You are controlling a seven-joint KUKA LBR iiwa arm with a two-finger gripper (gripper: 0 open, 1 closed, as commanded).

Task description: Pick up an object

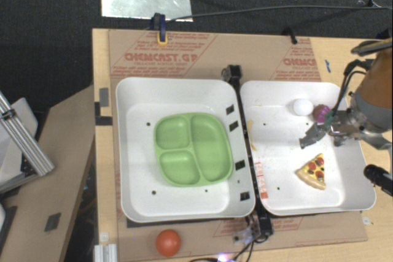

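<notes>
The right bin (350, 193) holds three small things. A toy pizza slice (314, 171) lies near its front right. A white ball (302, 107) and a purple object (321, 111) sit side by side at its back. My gripper (319, 135) reaches in from the right and hangs low over the bin floor, between the purple object and the pizza slice. It is just in front of the purple object and a little above the pizza slice in the view. I see nothing held in it.
The left bin (135, 132) holds a green divided plate (192, 149). An orange-red ball (167, 242) lies on the cardboard in front of the bins. Black clips (238, 162) line the wall between the two bins.
</notes>
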